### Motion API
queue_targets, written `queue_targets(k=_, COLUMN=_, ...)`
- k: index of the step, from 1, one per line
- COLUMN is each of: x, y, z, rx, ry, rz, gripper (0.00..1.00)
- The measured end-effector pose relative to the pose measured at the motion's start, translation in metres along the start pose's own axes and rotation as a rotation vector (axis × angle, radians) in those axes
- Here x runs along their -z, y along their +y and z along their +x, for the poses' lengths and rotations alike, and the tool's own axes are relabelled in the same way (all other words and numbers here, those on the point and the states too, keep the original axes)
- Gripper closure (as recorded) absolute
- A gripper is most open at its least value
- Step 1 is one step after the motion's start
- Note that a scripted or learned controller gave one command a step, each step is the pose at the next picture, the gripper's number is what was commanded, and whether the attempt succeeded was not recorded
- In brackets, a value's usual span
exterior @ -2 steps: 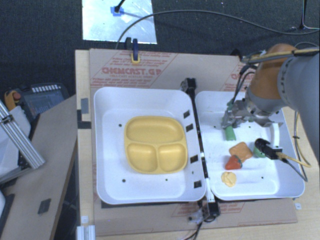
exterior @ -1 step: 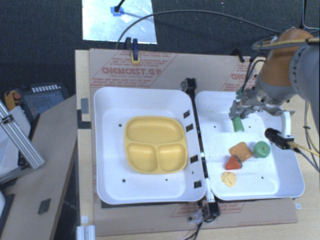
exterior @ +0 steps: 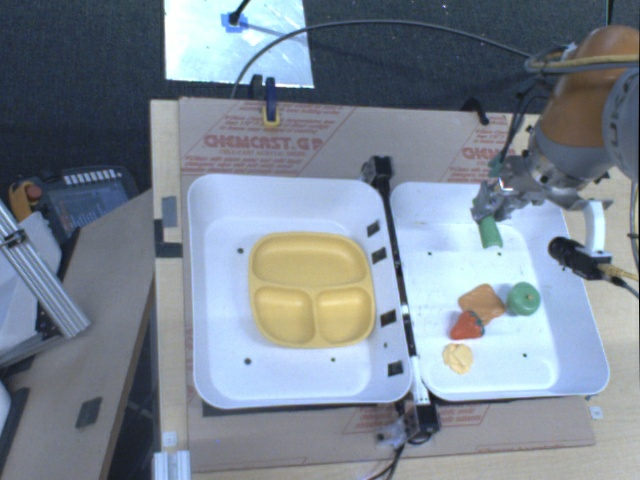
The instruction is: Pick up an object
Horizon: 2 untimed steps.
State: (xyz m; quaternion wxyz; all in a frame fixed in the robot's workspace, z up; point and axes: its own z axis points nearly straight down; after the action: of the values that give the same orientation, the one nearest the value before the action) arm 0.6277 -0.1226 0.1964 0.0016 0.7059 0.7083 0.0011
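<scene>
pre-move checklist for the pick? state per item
1. Gripper over the right bin: ok.
2. Green cylinder right at the fingertips: ok.
3. Cylinder actually clamped between the fingers: cannot tell.
4. Other pickables, orange piece, red piece, green round piece, yellow piece, lie apart from the gripper: ok.
5. Yellow tray sits in the left bin, away from the arm: ok.

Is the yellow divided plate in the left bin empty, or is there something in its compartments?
Empty. The yellow plate in the left bin shows three bare compartments; the toy foods lie in the right bin.
</scene>
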Motion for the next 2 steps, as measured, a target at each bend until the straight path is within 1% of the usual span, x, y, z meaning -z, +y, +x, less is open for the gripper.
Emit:
queue_targets(k=1, x=0.015, y=-0.026, z=0.048, rx=0.003, ry=0.002, rz=0.004, gripper=1.0)
queue_targets(k=2, x=0.023, y=-0.038, z=0.092, rx=0.004, ry=0.002, rz=0.002, gripper=1.0)
